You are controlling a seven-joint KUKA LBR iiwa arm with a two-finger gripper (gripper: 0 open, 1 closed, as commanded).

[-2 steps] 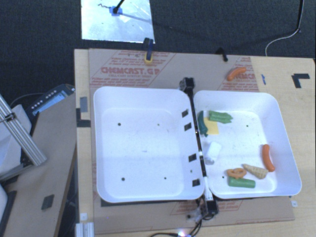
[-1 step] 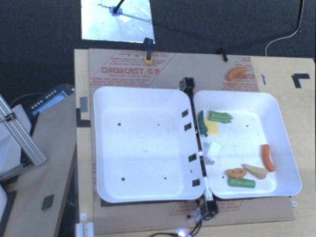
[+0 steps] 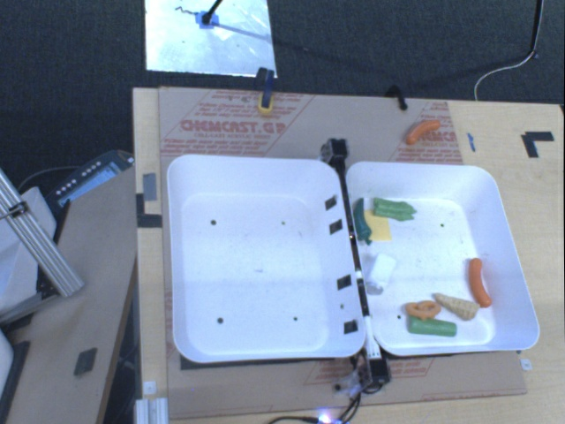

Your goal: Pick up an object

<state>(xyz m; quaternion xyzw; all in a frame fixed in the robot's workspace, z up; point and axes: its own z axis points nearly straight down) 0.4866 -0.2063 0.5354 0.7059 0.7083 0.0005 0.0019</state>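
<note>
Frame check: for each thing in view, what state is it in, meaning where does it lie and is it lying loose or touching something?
Green toy vegetable: lying in right bin, beside yellow piece.
White block: lying loose near the divider.
Orange sausage: lying loose, right side.
Orange ring: touching tan cone.
Green pod: lying at front.
Second orange sausage: outside bins, on board.

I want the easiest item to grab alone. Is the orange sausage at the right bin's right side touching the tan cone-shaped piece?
Apart. The camera view shows bare white bin floor between the orange sausage and the tan cone-shaped piece.
</note>
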